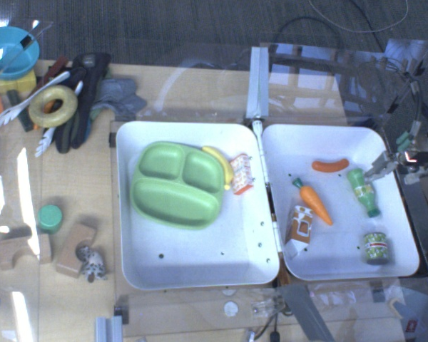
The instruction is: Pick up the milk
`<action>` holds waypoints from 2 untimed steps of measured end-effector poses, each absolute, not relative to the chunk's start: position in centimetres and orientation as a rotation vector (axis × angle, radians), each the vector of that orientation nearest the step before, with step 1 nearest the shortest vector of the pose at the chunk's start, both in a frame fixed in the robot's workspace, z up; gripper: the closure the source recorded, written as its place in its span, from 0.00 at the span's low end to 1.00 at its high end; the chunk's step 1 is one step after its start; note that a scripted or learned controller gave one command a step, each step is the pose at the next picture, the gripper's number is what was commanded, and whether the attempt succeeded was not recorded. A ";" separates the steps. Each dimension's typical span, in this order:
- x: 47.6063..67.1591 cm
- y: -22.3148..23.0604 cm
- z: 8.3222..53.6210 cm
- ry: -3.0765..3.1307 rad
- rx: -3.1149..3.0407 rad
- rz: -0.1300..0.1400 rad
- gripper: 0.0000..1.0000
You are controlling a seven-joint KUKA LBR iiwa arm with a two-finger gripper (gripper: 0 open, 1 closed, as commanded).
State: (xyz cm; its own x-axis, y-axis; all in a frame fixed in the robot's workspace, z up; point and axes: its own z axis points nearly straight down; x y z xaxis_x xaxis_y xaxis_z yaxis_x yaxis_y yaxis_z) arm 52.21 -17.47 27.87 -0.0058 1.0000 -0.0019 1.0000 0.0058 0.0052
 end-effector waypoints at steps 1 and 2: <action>49.2 -12.8 14.7 2.333 2.098 0.005 0.00; 51.4 -10.0 11.6 2.387 1.990 0.031 0.00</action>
State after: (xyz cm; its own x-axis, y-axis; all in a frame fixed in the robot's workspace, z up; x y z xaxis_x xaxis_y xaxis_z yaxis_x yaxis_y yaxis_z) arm 51.38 -10.03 11.63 -0.1800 0.9836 -0.0131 0.9829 0.1804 0.0368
